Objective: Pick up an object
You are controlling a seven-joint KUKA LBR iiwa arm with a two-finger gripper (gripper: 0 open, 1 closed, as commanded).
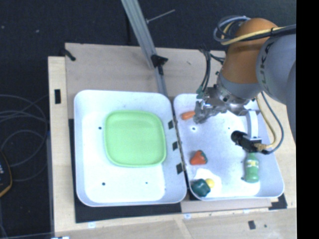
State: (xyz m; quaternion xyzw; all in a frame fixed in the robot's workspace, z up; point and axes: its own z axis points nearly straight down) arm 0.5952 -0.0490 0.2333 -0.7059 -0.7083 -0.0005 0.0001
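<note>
Orange-banded arm's hand (199, 114) hovers beside a small orange carrot-like piece (188, 115); grip state unclear.

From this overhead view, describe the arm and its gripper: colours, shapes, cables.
The arm is thick and rounded, grey, with a broad orange band above the wrist. Thin dark and light cables loop over the band and run down beside the wrist. The gripper is small, metallic grey and boxy.

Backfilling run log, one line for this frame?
gripper over right bin, far-left corner | beside orange piece | grasp: cannot tell | green plate in left bin
</note>
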